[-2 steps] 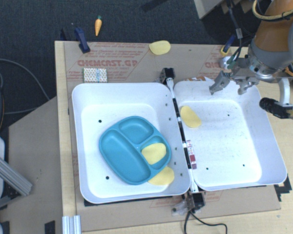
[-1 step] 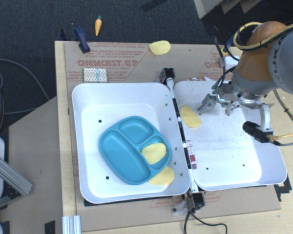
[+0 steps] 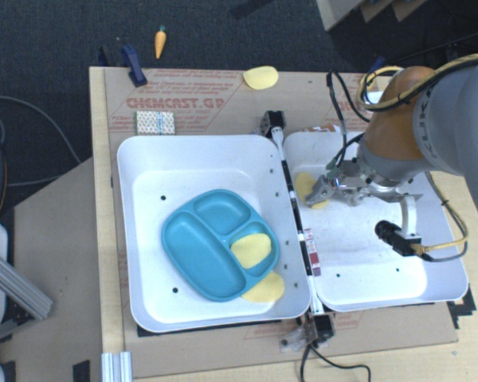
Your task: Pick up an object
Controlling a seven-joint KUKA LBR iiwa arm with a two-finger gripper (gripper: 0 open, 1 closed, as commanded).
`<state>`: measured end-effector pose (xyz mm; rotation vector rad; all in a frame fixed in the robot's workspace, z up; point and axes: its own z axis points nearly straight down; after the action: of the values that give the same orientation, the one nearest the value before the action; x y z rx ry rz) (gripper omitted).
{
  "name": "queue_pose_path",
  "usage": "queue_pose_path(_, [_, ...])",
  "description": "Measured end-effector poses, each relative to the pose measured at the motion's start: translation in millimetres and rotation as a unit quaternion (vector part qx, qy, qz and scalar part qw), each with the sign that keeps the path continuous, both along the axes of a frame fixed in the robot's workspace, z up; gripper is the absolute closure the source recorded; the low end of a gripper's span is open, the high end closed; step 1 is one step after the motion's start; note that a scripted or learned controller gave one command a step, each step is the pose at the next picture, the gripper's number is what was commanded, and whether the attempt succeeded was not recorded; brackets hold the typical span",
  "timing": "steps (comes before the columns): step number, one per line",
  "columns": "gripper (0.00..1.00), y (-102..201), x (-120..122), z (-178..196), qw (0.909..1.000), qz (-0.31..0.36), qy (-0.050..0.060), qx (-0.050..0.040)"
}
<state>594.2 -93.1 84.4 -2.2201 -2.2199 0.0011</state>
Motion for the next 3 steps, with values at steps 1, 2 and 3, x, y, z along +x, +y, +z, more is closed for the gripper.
queue_pose_path(1, [0.00,-10,33,0,1.0000,0.001,-0.002,-0.0009])
queue_pose_path(2, [0.00,-21,16,0,1.0000,0.000,0.000,-0.0002])
queue_pose_path(3, [0.00,-61,-64,1,1.0000,-0.001,-0.001,-0.0013])
